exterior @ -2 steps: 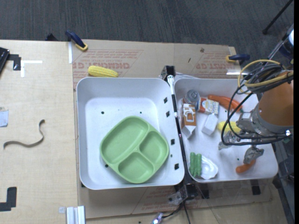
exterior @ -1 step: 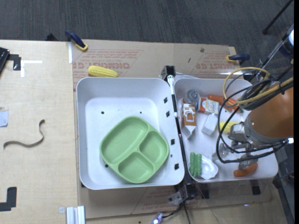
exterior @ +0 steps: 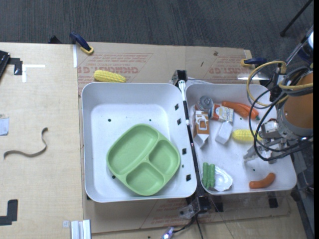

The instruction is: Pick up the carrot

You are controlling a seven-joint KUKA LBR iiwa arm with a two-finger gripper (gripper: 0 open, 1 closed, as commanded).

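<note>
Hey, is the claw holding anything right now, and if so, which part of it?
Nothing is held, as far as the view shows. The claw hangs over the right bin, and the carrot lies apart from it near the bin's far side.

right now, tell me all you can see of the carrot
The carrot is a long, slim orange piece with a smooth, plastic-looking surface, lying flat near the far wall of the right bin. It runs at a slight slant, its far end tapering toward the arm's cables. Its near end lies against, or partly behind, a small carton; contact is unclear. Nothing grips it.
</note>
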